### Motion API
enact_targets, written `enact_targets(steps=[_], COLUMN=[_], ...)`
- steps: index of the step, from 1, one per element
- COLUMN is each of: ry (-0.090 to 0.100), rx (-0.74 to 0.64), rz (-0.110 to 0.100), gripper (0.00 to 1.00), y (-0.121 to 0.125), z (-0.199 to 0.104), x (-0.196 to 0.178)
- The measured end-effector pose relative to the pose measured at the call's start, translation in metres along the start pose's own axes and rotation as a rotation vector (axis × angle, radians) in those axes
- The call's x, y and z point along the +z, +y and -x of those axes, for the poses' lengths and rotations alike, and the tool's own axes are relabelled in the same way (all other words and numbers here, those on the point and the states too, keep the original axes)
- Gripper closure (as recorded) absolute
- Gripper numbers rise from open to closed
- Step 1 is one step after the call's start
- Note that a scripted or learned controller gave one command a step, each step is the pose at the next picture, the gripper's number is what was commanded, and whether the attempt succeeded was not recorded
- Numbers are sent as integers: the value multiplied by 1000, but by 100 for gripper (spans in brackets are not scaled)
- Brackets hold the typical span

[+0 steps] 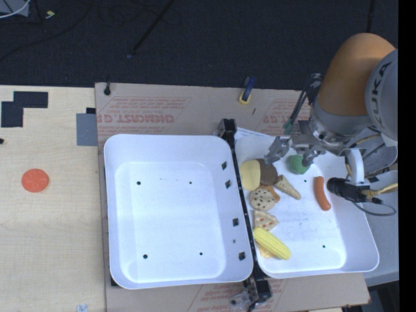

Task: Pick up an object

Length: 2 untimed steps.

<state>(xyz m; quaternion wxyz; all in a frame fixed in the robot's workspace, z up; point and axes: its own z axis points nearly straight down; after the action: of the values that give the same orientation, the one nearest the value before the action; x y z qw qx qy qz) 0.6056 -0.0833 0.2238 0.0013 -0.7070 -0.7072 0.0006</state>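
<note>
Two white bins [114, 174] sit on cardboard [169, 109] over my pale wood bench [45, 239], dark floor behind; gripper [294, 153] fingers apart, straddling nothing I can confirm, just beside the green object [299, 164] in the right bin [354, 252].

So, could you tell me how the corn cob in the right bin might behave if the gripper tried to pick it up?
The corn cob looks rounded and elongated, so it may roll if nudged sideways. It looks like toy food, so probably stiff and light. It lies touching a cracker, which might shift along with it.
</note>
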Motion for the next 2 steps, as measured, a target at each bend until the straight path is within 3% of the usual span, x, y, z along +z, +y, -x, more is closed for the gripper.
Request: enact_targets(steps=[1,2], ry=[-1,-1], rx=[1,2], rz=[0,-2], gripper=[0,0], y=[10,-12], z=[-3,28], x=[138,137])
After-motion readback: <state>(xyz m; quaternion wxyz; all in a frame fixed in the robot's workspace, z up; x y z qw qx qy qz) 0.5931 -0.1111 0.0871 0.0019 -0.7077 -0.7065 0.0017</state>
